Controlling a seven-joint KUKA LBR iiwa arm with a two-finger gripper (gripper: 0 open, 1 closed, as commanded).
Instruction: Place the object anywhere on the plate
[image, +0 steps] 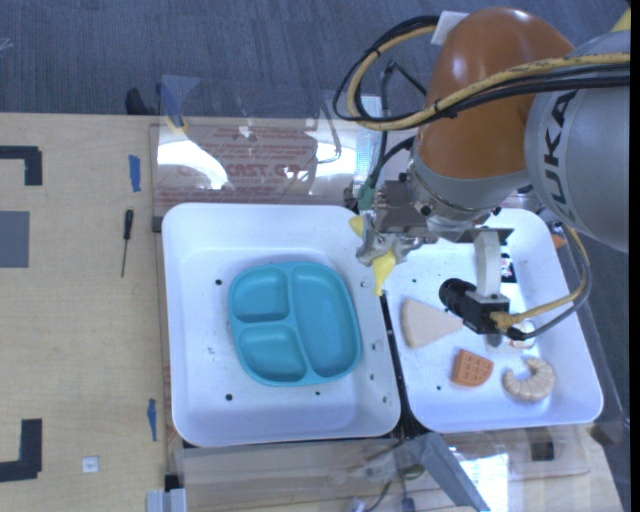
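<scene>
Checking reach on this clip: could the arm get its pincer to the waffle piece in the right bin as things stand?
Probably yes. The waffle piece lies uncovered on the right bin floor, apart from the cheese wedge and shrimp; the arm is already above that bin.

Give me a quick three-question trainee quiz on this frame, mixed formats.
1. True or false: the blue plate sits in the left bin.
2. Which lies nearest the right bin's front right corner? A) cheese wedge B) waffle C) shrimp
3. Fill in: the gripper hangs over the divide between the bins with something ____ at its tip.

Key: 1 true. 2 C. 3 yellow; whether it is actually gripped cannot be told.
</scene>
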